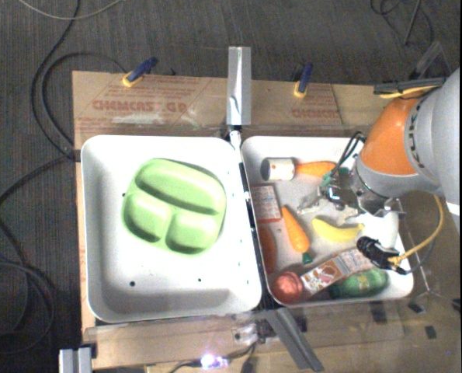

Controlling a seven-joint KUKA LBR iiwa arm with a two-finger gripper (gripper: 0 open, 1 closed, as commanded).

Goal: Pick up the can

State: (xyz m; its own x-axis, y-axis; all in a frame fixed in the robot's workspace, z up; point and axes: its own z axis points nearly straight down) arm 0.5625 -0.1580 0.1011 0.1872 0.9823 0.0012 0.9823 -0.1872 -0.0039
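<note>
Well, the right bin (308, 142) is full of small things. The can (279, 168) lies on its side in the far left corner of the right bin, close to the far wall. It is small and white, and nothing is holding it. One carrot (317, 169) lies next to it along the same far wall, with its end just beside the can.

The gripper (333, 189) hangs over the middle of the right bin, a bit toward the far wall. It is near the carrot and apart from the can. I cannot tell if it is wide or narrow, because it is dark and tangled to look at. Nothing can be seen held in it. The arm (401, 142), grey with an orange band, comes in over the right wall of the right bin.

A banana (335, 230) lies in the middle of the right bin, just under the gripper's side. A second carrot (296, 229) lies left of the middle. A red and white packet (265, 204) sits by the left wall. Along the near wall are a red ball-shaped thing (287, 287), a long carton (335, 270) and a green thing (363, 283), all close together.

The left bin (106, 208) sits touching the left wall of the right bin. A big green lumpy thing (175, 206) rests in the middle of it.
</note>
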